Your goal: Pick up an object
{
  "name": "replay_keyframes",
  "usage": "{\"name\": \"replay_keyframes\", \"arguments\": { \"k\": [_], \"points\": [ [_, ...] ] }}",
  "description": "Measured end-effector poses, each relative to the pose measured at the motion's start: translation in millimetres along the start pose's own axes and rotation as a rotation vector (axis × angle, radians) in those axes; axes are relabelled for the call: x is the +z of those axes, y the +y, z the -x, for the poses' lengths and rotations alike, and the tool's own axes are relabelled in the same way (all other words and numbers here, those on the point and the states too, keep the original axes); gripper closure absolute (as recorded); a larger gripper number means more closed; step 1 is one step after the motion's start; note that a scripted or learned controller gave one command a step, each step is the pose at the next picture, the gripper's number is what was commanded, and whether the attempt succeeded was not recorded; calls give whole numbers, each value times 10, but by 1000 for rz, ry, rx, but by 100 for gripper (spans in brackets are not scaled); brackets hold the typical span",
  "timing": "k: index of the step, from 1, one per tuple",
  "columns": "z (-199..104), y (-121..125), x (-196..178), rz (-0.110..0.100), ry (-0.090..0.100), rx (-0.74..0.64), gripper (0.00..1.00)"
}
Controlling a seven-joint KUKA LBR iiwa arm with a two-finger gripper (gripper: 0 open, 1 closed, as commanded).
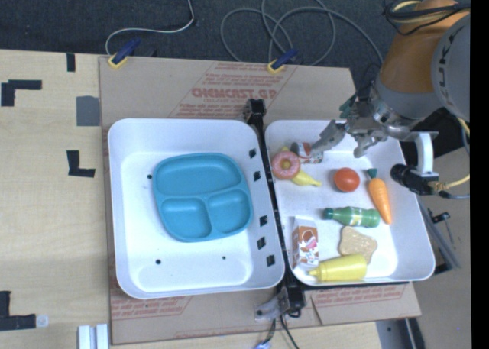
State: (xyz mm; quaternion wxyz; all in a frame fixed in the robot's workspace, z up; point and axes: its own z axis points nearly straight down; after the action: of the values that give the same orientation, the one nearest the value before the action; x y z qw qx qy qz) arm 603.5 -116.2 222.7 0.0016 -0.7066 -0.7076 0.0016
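Camera view, looking down at a slant: two shallow white bins sit side by side on a brown cardboard sheet [229,88]. A sky-blue plastic divided plate [202,195] lies in the left white bin [126,210]. The right white bin [409,244] holds the loose items: a pink-frosted doughnut [286,164] touching a small yellow banana [306,180], a red tomato [346,179], an orange carrot [380,198], a green bottle [352,217] lying on its side, a tan slice of bread [357,243], a yellow squeeze bottle [337,268] lying flat, and a small white-and-red carton [306,243].

At the far edge of the right bin, the grey two-finger gripper [315,152] hangs just beside the doughnut, with a small red-and-white piece at its tip. Whether it grips that piece, or how wide it stands, cannot be told.
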Motion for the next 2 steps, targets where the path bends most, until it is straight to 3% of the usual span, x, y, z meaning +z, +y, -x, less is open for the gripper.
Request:
{"name": "replay_keyframes", "arguments": {
  "k": [1, 2],
  "points": [
    [-208, 408, 1056, -5, 1, 0, 0],
    [-158, 413, 1207, -8, -2, 7, 0]
  ]
}}
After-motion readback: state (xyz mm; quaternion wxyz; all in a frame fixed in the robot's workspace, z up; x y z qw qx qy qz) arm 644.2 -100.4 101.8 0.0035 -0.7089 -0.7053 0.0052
